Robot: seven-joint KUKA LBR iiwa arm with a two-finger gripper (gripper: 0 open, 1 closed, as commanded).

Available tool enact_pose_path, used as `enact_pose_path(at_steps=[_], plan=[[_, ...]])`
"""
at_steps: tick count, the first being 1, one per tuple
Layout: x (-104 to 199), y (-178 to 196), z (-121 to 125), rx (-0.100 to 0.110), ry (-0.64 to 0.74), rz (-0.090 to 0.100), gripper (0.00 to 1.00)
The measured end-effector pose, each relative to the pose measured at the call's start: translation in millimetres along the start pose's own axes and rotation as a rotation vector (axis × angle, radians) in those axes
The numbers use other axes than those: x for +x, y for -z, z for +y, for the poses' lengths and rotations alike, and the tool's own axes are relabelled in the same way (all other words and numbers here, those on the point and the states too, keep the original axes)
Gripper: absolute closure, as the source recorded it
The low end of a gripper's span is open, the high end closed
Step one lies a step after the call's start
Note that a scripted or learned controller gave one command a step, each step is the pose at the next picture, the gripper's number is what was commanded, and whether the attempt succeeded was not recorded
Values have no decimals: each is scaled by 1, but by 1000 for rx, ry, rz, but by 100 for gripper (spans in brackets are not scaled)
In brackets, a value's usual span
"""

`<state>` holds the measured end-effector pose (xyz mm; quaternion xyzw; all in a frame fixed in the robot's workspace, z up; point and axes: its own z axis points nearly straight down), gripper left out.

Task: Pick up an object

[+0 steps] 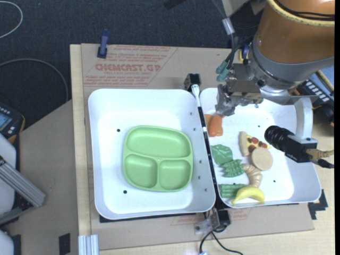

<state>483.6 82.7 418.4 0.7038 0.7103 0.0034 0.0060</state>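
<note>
Directly below gripper [226, 109]: orange toy piece [214, 126], touching fingertips, right bin [303, 187].

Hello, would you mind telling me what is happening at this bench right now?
A grey and orange robot arm reaches in from the right, with its gripper low over the right bin, just above an orange toy near the bin's left wall. Whether it has hold of the toy is not clear. More toy food lies in that bin: green leafy pieces, a pizza slice, a banana. The left bin holds a green divided plate.
</note>
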Motion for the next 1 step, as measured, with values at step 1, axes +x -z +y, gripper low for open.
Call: enact_pose_path(at_steps=[1], plan=[[0, 10, 1, -2, 1, 0, 100]])
